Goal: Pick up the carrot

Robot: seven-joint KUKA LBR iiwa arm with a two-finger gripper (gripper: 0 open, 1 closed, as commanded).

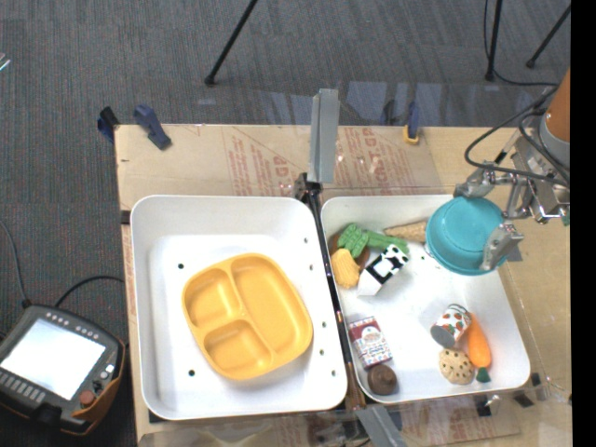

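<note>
Carrot [478,345]: near-right corner of the right bin [507,296], lying on the bin floor, free of any grip.
Carrot axis: long axis runs roughly far to near, tilted slightly rightward toward the near end; green tip at the near end.
Carrot neighbours: a small cup [453,325] touching on its left; a cookie [456,367] just beside, near-left.
Claw [498,214]: at the far-right edge of the right bin, above the bin's rim.
Claw state: pinching the teal bowl [463,234], which sits between its fingers, tilted.
Key relation: carrot lies nearward of the claw, well apart, a little to its left.
Judgement: the bowl occupies the grip, so the carrot is not yet addressed; a reach nearward, fingers set across the carrot's width, would be needed.
Left bin [158,240]: holds a yellow tray [246,317].
</note>
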